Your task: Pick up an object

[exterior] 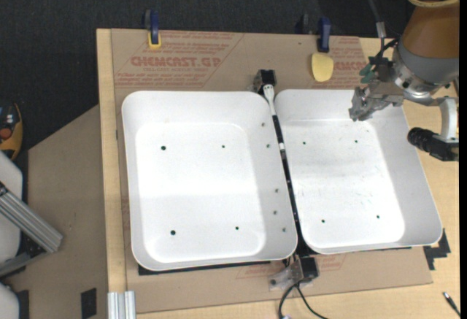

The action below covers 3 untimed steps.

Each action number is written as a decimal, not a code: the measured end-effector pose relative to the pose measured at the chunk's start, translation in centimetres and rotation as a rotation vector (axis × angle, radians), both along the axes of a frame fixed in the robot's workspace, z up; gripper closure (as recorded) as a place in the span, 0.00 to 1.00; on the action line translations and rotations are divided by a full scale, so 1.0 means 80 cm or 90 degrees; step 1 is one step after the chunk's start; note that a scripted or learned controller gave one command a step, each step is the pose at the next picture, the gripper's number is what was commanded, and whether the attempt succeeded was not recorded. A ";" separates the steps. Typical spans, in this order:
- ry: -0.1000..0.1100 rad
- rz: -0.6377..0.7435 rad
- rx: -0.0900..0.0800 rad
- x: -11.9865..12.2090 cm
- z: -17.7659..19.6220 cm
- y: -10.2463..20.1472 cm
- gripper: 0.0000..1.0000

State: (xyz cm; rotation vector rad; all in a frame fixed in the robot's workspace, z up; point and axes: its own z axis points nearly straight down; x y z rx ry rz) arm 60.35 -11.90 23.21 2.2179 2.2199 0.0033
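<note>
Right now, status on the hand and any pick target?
Hand over the far edge of the right shallow white bin. Nothing seen between its tips. Small pale yellow object on the board beyond the bins.

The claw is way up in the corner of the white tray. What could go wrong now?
The claw hangs over the right bin's far corner with no object beneath, so it may grab only air. Going down there, it might bump the rim. The yellow piece lies outside on the board, probably missed.
</note>
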 end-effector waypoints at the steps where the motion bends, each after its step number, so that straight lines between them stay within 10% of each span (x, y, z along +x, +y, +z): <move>1: -0.012 0.004 -0.001 0.046 0.232 0.052 1.00; 3: 0.007 0.005 0.002 0.077 0.075 0.257 1.00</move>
